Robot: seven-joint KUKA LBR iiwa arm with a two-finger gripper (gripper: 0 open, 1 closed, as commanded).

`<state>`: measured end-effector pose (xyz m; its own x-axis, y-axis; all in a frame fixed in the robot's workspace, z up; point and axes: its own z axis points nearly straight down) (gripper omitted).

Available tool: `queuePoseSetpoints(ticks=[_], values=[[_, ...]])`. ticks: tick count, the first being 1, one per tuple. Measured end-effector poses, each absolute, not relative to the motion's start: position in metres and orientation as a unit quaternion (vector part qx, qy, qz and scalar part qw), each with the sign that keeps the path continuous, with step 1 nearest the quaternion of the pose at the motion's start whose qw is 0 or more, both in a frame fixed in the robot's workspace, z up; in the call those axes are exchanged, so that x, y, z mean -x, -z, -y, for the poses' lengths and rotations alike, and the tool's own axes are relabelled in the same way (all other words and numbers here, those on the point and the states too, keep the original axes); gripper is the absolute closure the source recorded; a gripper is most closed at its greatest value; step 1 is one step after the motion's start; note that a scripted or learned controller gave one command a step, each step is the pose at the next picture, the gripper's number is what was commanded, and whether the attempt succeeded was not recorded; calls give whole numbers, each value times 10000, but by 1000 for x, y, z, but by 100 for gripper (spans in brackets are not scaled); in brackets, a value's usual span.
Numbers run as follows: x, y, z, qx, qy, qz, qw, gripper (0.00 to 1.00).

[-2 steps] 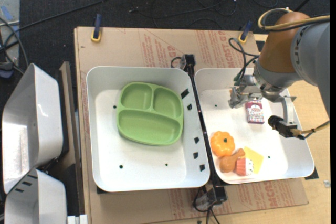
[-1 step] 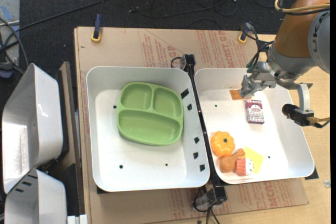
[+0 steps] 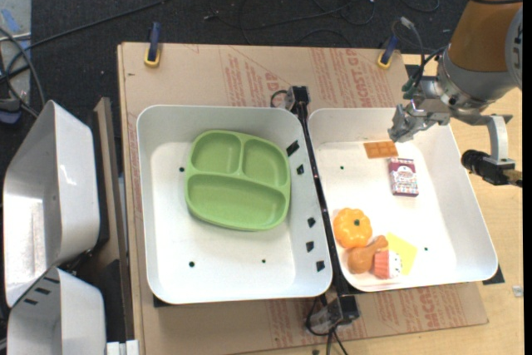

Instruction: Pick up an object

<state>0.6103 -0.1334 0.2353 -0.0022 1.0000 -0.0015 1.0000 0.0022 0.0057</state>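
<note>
Over the right bin's [image 3: 465, 204] far edge, we are seeing the gripper [image 3: 405, 127] hovering, grip undeterminable, just beyond an orange cracker [image 3: 380, 149]; a small pink box [image 3: 403, 177] is lying nearer.

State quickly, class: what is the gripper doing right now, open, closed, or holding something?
Gripper: cannot be told; it hangs over the far edge of the right bin, above the orange cracker, with nothing visibly held.

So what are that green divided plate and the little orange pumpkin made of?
The green divided plate looks like matte moulded plastic: one even colour, smooth rounded compartment ridges. The orange pumpkin seems to be glossy plastic or rubber, a toy, with a shine on its ribs; which of the two I can't tell.
</note>
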Motion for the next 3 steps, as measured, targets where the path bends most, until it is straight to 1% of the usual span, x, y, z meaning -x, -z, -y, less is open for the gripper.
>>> queuePoseSetpoints(ticks=[1,2,3], values=[[-591,-245,83,-7046,-4,-7096,-9,100],[-560,-245,35,-7046,5,-7096,-16,100],[-539,-230,-16,-7043,4,-7099,-16,100]])
